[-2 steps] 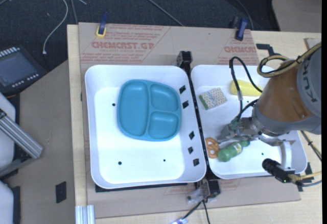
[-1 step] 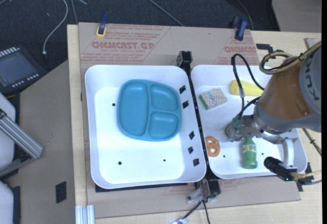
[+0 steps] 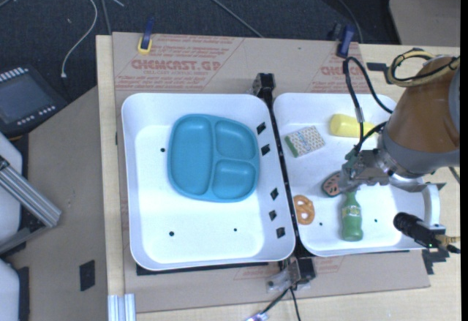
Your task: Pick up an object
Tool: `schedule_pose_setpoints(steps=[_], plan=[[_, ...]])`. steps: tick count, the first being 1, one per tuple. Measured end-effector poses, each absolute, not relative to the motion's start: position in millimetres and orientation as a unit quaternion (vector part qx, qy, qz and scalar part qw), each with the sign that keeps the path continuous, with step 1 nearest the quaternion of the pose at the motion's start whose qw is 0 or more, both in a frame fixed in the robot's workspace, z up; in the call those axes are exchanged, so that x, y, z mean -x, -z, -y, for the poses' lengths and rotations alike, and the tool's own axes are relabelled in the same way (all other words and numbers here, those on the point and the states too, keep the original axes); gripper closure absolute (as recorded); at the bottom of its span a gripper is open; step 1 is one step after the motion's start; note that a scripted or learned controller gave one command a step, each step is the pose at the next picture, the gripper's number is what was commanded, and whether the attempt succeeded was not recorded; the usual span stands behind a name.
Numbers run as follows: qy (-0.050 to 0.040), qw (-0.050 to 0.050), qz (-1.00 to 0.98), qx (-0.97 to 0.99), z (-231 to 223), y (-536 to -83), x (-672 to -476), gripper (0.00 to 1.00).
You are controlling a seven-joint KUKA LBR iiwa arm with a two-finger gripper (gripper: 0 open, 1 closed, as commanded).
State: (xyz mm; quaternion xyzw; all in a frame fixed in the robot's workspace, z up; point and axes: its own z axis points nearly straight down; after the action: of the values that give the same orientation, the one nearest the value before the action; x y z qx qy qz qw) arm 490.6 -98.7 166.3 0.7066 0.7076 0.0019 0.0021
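The right bin (image 3: 380,243) holds a green bottle (image 3: 352,216) lying near the front, a brown pretzel (image 3: 303,209) by the left wall, a yellow object (image 3: 344,125) at the back, a patterned green-and-white packet (image 3: 304,141), and a brown round item (image 3: 332,183). My gripper (image 3: 353,177) hangs low over the middle of this bin, just above the bottle's top and beside the brown round item. The arm's wrist covers the fingertips.
The left bin (image 3: 146,232) carries a blue divided plate (image 3: 213,157). A black divider with clips (image 3: 272,166) runs between the bins. Cables (image 3: 358,104) trail over the right bin's back. The arm's body (image 3: 428,126) overhangs the right side.
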Motion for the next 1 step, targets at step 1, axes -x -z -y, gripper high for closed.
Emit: schedule_pose_setpoints(steps=[1], plan=[[-0.0019,0.003,-0.708,-0.707,98.7,-220.0,-492.0,1.0]])
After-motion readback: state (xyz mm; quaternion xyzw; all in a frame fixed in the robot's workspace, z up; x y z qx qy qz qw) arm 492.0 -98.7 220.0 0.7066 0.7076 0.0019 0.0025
